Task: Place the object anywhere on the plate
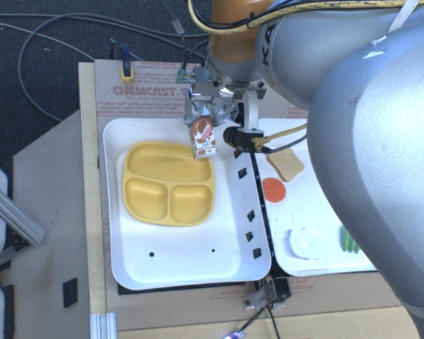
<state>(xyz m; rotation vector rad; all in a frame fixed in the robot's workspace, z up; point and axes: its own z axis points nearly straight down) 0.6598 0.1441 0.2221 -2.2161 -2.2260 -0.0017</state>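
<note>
While the grey arm (353,83) sweeps in from the right side of the frame and fills most of its upper right, its gripper (203,122) sits near the upper middle, just above the far right corner of the yellow plate (169,183). Between the fingers hangs a small carton (203,138), white with red and brown print, gripped at its top end so that its lower part shows below the metal; the fingers are closed in on it, held apart by the carton itself. The carton's lower end overlaps the plate's upper right rim in the picture, but whether it touches the plate I cannot tell.

That plate is a divided one, with one wide compartment at the top and two smaller ones below, and it lies in the upper left part of the left white bin (177,260). Just right of the gripper, a black cable (268,143) runs from the wrist across the wall between the bins.

Right of that wall, in the right bin (297,263), lie a tan piece shaped like toast (286,165), an orange-red disc (273,190) below it, a white round lid (307,244) lower down, and a green piece (348,241) at the arm's edge.
</note>
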